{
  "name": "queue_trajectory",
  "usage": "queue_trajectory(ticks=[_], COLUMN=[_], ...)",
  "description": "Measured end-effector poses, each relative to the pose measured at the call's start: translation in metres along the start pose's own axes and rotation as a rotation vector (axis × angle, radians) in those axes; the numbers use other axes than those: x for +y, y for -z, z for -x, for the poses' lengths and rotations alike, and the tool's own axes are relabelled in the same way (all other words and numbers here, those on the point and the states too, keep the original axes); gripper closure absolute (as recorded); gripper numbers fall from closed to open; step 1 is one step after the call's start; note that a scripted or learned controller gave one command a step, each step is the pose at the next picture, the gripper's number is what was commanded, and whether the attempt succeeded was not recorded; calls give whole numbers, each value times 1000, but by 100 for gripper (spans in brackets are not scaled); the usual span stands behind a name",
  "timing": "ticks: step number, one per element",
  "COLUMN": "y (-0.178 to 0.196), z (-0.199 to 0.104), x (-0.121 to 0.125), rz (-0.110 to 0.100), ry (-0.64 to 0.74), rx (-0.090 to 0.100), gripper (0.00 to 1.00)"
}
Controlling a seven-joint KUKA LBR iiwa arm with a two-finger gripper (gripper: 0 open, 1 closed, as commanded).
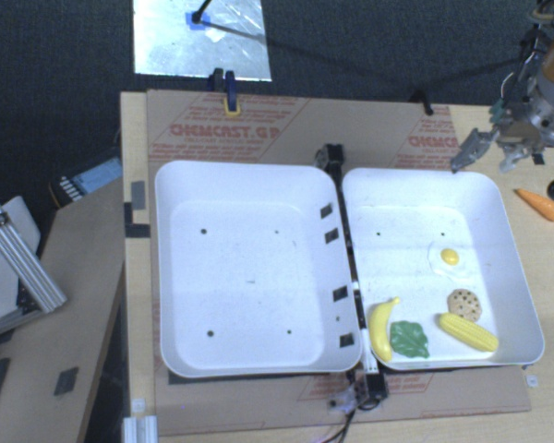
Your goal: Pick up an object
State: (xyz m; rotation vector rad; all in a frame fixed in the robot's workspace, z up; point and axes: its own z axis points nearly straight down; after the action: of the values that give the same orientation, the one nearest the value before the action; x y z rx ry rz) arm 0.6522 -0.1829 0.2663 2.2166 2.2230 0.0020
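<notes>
Camera view, "CHEMCAST GP" on brown board [223,127], gripper [492,152] spread above right bin [508,238], holding nothing.

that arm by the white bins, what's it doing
The arm's gripper hangs open above the far right corner of the right bin, holding nothing. Its job is to pick up an object. The choices sit at the near end of that bin: a fried egg, a cookie, a corn cob, a banana and a green leaf.
</notes>
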Motion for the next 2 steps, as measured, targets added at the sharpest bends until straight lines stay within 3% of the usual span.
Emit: queue_trajectory(ticks=[1, 2], y=[112, 192], z=[-58, -97], x=[-41, -94], rz=[9, 8], ry=[6, 6], rx=[0, 1], gripper=[0, 0])
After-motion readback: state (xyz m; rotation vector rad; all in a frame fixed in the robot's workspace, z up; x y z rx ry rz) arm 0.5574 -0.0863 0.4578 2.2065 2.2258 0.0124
